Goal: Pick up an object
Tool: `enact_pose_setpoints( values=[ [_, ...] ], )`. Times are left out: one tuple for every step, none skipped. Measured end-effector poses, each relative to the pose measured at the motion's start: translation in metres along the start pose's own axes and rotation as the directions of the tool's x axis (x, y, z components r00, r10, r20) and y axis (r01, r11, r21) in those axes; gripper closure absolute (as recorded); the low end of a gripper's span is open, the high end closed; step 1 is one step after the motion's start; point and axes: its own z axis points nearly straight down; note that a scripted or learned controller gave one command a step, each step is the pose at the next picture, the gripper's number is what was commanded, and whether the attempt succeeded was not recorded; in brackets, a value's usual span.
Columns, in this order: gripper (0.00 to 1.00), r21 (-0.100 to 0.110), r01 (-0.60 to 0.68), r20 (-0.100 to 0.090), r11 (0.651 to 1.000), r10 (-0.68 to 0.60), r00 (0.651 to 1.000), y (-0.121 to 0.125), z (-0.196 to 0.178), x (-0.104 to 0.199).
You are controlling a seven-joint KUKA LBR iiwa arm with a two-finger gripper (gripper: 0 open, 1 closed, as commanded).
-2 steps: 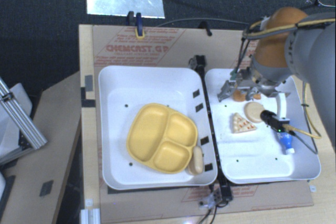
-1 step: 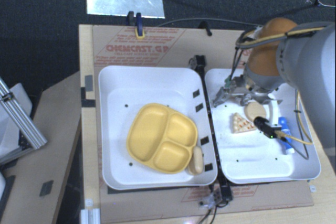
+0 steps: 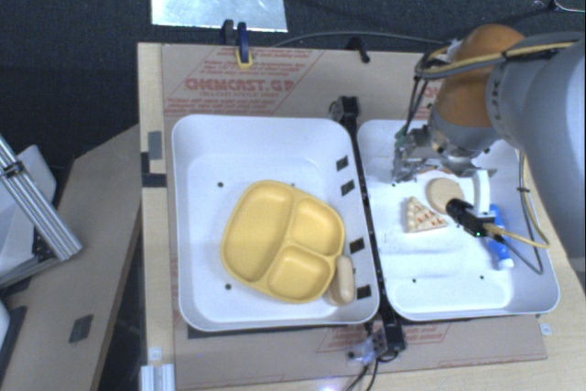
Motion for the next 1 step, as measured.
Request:
enact_pose_setpoints(
  values=[
    [1.0, -0.002, 0.0, 0.0, 1.0, 0.0, 1.0, 0.0077, -0.0619, -0.0026]
  ],
)
